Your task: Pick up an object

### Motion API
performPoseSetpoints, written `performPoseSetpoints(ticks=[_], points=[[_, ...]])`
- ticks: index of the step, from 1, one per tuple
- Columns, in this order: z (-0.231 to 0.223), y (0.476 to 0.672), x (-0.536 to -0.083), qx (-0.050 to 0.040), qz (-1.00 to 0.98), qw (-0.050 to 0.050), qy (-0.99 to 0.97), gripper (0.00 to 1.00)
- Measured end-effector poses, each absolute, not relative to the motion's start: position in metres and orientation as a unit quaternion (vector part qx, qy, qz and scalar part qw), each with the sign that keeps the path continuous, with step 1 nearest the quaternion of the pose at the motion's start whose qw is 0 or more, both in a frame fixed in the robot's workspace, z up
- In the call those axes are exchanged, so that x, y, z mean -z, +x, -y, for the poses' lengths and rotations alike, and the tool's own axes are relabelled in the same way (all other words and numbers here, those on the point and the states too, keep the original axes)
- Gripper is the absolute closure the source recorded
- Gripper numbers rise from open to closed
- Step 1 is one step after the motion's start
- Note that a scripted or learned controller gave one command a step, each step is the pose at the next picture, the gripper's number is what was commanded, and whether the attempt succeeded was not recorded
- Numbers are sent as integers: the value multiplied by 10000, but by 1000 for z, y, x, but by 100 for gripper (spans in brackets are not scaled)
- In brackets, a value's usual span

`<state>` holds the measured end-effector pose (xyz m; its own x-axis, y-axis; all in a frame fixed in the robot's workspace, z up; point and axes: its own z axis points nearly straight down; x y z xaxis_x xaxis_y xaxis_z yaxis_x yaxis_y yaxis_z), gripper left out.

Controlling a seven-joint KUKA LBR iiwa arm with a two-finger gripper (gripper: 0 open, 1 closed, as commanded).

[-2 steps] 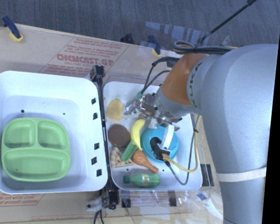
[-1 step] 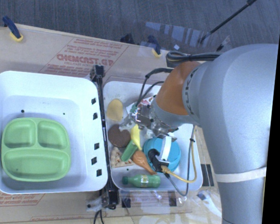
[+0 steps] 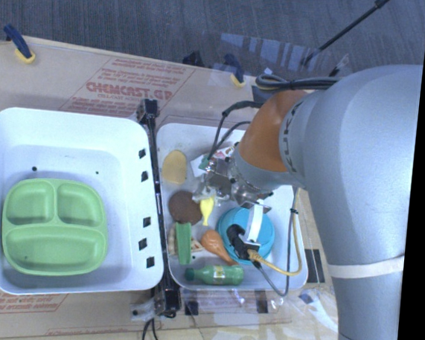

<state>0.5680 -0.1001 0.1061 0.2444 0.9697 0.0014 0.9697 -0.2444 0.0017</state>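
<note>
A green tray [image 3: 55, 227] is seen in the left bin [image 3: 22, 128]. In the right bin [image 3: 188, 135], a green bottle [image 3: 214, 275] lies at 6 o'clock, its long axis pointed 3 to 9. The gripper [image 3: 223, 180] is lowered centrally; its state cannot be told.

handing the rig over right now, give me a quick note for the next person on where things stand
Gripper: down in the right bin, over the clutter; finger state unclear, nothing seen held.
Right bin things: tan piece, brown round piece, yellow piece, green stick, orange carrot-like piece, green bottle, blue bowl.
Left bin: green divided tray.
Done: no pick confirmed.
Left: grasp and lift one object.
</note>
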Motion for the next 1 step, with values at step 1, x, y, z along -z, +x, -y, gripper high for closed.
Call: performPoseSetpoints(ticks=[1], points=[[51, 544, -198, 16, -6952, -21, 7188, 100]])
